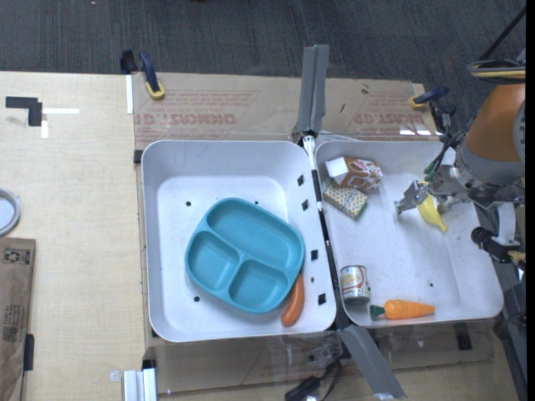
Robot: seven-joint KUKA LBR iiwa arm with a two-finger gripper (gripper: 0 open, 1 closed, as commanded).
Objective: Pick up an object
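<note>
1. Camera view, the arm: the grey arm (495, 140) with its orange band is reaching in from the right and hanging over the right bin (451, 307). Its pincer (415, 197) is sitting low at the bin's upper right part, just beside a banana (432, 213).
2. Camera view, the pincer's state: the metal tips are pointing left and down, and the yellow fruit is lying right against them on their right side. Whether the banana is sitting between the tips or merely next to them, I cannot tell; how far the pincer is spread is likewise too small and cluttered to judge.
3. Camera view, other things in the right bin: a small cluster of packets, a white-and-brown wrapper (359, 172) over a checkered packet (345, 199), is lying at the upper left corner. A tin can (354, 283) is lying near the lower left, and a carrot (403, 310) is resting along the front wall.
4. Camera view, the left bin (159, 224): a blue divided plate (242, 256) is taking up its middle, and an orange sausage (292, 302) is lying just off the plate's lower right rim.
5. Progress, as a judgement: the banana looks to be the chosen thing, and the approach appears done. The banana seems to be resting on the bin floor, so nothing is lifted yet; closing firmly and raising it are left.
</note>
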